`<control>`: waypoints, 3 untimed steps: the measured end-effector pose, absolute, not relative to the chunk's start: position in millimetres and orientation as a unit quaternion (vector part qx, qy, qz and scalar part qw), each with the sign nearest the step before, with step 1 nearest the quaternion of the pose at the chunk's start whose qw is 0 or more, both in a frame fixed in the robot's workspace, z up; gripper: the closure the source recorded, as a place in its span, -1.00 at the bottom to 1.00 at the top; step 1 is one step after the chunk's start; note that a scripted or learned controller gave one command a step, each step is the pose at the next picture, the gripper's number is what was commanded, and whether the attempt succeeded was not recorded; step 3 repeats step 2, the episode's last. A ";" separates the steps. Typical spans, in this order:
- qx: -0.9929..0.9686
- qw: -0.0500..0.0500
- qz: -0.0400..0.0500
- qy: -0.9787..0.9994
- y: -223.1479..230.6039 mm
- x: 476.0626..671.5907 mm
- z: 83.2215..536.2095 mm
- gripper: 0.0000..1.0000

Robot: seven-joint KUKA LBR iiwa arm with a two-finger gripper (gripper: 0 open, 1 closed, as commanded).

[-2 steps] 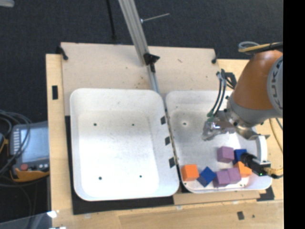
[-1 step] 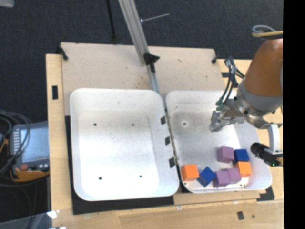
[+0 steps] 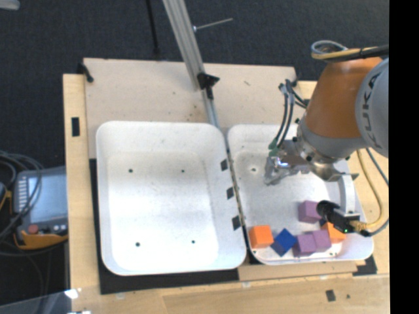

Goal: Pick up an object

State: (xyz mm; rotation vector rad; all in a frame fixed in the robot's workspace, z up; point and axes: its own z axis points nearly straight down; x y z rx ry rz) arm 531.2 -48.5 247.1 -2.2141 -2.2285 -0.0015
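The right bin (image 3: pixel 252 142) holds several small blocks near its front edge: an orange block (image 3: pixel 262 235), a blue block (image 3: pixel 284 241), a pair of purple blocks (image 3: pixel 313 243), another purple block (image 3: pixel 308 210) and a bit of orange (image 3: pixel 336 233) at the right. My gripper (image 3: pixel 275 168) hangs over the upper left part of this bin, under the arm's orange band (image 3: pixel 337 106). It is well apart from the blocks, which lie toward the front. Nothing shows held at it.
The left bin (image 3: pixel 163 195) lies beside the right one. A slanted metal pole (image 3: pixel 186 38) rises behind the bins. A black cable part with a green light (image 3: pixel 334 218) hangs over the blocks at the right. A control pendant (image 3: pixel 36 205) sits off the bench at left.
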 end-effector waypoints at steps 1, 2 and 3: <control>-0.705 0.000 0.000 -0.709 -6.0 522.2 239.7 1.00; -0.704 0.000 -0.001 -0.710 45.6 519.5 248.4 1.00; -0.704 0.000 -0.001 -0.710 45.6 519.5 248.4 1.00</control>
